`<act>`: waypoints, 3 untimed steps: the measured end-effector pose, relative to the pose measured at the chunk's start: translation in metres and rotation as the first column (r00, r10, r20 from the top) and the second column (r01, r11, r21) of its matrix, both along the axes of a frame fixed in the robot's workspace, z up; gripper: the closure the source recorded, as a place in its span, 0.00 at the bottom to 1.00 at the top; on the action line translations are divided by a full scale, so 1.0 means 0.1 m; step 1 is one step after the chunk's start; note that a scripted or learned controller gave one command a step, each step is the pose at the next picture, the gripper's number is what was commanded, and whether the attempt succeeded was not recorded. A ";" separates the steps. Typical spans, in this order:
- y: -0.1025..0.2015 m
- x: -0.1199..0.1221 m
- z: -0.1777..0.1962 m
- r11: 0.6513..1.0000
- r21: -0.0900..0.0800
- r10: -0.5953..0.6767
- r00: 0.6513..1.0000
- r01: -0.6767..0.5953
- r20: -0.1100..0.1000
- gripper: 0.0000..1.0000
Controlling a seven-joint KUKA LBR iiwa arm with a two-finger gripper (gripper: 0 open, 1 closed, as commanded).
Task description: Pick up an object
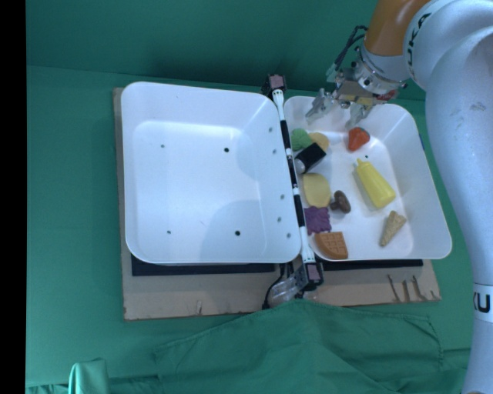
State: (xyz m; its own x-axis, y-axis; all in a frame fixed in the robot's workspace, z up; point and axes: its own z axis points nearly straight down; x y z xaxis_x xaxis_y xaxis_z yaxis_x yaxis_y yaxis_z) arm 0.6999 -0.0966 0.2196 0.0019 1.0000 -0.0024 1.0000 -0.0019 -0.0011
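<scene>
The grey two-finger gripper (338, 109) is hovering with fingers spread wide, gripping nothing, at the right white plastic bin's (426, 181) twelve o'clock edge. A small red toy (357, 138) is lying just at its five o'clock.

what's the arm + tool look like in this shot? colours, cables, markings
Arm: thick, rounded, light grey links, with an orange band above the wrist and dark lettering on the grey shell beside it. Tool: small metallic grey assembly with two fingers; thin black cables loop along its side.

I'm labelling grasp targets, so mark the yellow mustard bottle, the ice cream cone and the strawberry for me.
yellow mustard bottle (373, 185): camera view, middle of its body.
ice cream cone (393, 227): camera view, middle of the cone.
strawberry (357, 138): camera view, centre of its red flesh.
</scene>
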 end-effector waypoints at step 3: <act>0.02 0.08 0.46 1.000 0.000 0.000 1.000 0.000 0.014 1.00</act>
State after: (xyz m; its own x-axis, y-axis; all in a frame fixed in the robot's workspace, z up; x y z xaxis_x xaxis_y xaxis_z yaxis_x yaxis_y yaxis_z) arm 0.7081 -0.0949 0.2656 0.0019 1.0000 -0.0023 0.9999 -0.0019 0.0130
